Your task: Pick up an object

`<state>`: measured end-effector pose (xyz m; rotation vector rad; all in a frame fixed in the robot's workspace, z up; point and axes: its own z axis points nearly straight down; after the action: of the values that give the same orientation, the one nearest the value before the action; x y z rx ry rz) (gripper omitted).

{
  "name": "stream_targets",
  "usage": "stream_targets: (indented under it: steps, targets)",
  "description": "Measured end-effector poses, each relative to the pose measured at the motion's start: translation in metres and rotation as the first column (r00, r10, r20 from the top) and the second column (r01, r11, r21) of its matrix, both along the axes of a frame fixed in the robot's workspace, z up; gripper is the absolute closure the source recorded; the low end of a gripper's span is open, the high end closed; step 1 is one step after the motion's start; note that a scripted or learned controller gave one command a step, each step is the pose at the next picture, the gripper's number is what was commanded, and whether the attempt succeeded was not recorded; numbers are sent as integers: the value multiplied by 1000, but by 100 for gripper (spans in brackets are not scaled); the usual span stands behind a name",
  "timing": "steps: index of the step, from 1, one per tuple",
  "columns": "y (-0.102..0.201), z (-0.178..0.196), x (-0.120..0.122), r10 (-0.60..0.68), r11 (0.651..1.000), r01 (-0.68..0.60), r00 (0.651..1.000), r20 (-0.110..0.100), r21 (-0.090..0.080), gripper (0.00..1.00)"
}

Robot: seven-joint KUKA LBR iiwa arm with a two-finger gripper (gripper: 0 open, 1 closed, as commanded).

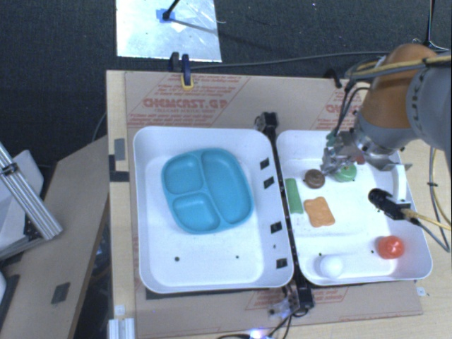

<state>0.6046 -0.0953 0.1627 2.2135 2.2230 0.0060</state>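
The tool (339, 162) sits low in the right bin (417, 267), over a green object (346, 173) beside the brown ball (314, 179), probably for a grab, though its grip I cannot tell.

smooth glossy white plastic bins (152, 210), matt blue plastic divided plate (207, 189), brown cardboard sheet (212, 97), crinkled shiny foil sheet (141, 20)

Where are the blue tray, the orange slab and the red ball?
blue tray (229, 189): camera view, bare floor of its large right compartment.
orange slab (319, 212): camera view, middle of its top face.
red ball (390, 246): camera view, centre of its top.
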Motion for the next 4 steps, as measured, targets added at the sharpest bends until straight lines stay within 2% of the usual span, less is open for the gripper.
stream_targets:
  steps: [2, 4]
  targets:
    - [-6, 102, -1, 1, 1000, -1, 1000, 1, 0, 100]
    - [101, 103, -28, 6, 1000, -6, 1000, -5, 3, 100]
